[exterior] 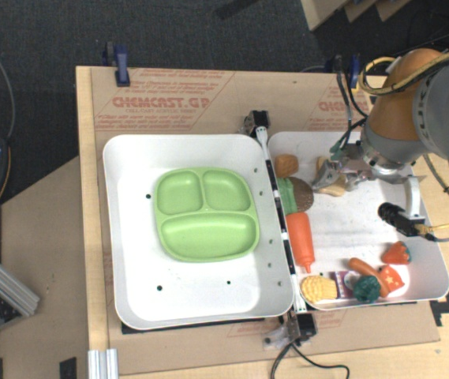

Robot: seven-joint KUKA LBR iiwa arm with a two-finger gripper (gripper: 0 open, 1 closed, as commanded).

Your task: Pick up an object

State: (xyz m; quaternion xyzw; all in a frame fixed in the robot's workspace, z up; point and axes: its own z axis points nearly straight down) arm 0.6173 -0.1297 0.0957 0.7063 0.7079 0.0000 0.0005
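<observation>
Corn (319, 288) lies at the lower edge of the right bin (437, 275), closest to the camera, with a small purple-and-white packet, a green broccoli piece (366, 289) and red pieces (394, 279) in a row to its right. Up the bin's left wall runs a carrot (301, 239), its long axis pointing from the lower frame toward the top, green end uppermost beside a brown round piece (301, 196). Above those sits a small tan bun (287, 164). The left bin (129, 290) holds a green divided plate (205, 214) and plays no part in what is likely next.

The gripper (336, 176) hangs low in the upper part of the right bin, under the orange-banded wrist that comes in from the upper right of the frame. A pale tan object (332, 188) sits right at its tip, touching or nearly so; whether the jaws are parted or closed on it cannot be told from this slant.

That tan piece looks the likeliest target, lying directly under the jaws. The brown piece and bun lie just left of them, the carrot to the lower left, and the corn row well apart toward the bottom
</observation>
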